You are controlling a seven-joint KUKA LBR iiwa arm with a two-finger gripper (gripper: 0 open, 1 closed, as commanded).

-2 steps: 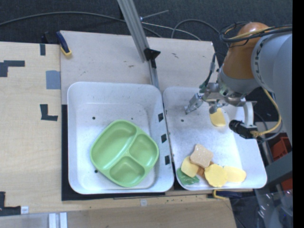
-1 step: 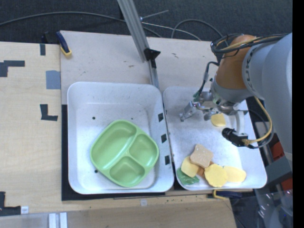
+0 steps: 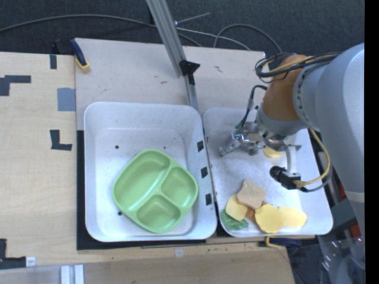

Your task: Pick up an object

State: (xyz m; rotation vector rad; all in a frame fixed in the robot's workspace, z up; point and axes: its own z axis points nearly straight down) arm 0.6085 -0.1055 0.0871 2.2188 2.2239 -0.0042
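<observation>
A wooden bench [image 3: 35, 176] is bearing two shallow white bins side by side, seen from above at a slant. A grey metal pole [image 3: 169, 31] is slanting down from the top of the view and ending just behind the point where the two bins are meeting. Thin black cables [image 3: 106, 19] are trailing across the dark floor behind the bench, and a small blue and yellow clip [image 3: 80, 55] is lying near the bench's back left corner. The grey robot arm [image 3: 331, 99], with an orange band above its wrist, is reaching in from the right and covering much of the right bin's back half. The left bin [image 3: 98, 120] is holding a light green divided plate [image 3: 155, 190] with three compartments, lying flat toward the front. The right bin [image 3: 222, 129] is holding a small heap of toy food at its front edge: a tan bread slice [image 3: 252, 193], a yellow cheese wedge [image 3: 236, 207], a round yellow piece [image 3: 269, 219], a paler yellow piece [image 3: 293, 218] and a green leaf [image 3: 230, 222] peeking out underneath. A small pale yellow piece [image 3: 273, 152] is lying just beneath the wrist. The gripper [image 3: 228, 149] is hanging low over the middle of the right bin, pointing left; whether it is open or closed cannot be told, and nothing is visibly in its grasp. The heap is sitting near it, toward the front.
</observation>
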